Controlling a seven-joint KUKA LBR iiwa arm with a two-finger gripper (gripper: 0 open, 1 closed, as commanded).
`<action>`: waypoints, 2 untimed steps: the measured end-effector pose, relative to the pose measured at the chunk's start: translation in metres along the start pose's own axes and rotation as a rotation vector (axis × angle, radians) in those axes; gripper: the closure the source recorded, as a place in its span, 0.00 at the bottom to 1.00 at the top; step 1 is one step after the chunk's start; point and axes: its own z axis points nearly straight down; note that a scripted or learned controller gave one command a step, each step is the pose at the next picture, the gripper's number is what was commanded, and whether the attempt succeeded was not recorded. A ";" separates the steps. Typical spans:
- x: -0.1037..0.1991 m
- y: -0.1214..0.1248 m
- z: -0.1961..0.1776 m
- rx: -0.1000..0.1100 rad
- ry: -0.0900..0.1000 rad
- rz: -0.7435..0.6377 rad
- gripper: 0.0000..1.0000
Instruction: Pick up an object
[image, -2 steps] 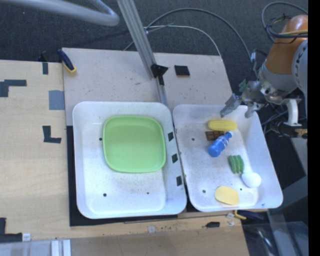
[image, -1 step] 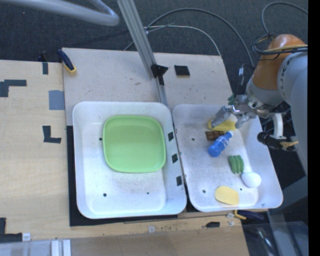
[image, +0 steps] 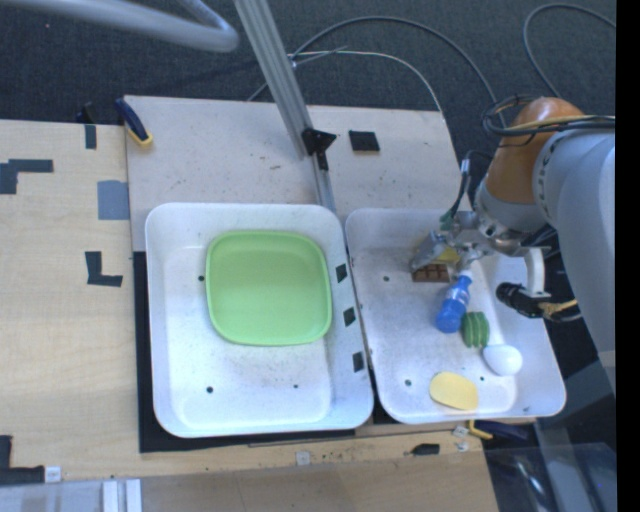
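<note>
My gripper is low over the far part of the right bin, reaching in from the right. A small brown block lies right at its tip, touching or just under it; I cannot tell whether it is held. Just in front of the gripper a blue bottle lies on the bin floor. Beside the bottle is a green ridged object, then a white egg-shaped object. A flat yellow piece lies near the bin's front wall.
The left bin holds a square green plate. A metal pole slants up behind the bins. The right bin's left half is bare floor.
</note>
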 end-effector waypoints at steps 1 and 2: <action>0.000 0.001 -0.013 -0.005 -0.001 -0.001 1.00; -0.007 -0.003 -0.070 -0.009 -0.002 0.000 1.00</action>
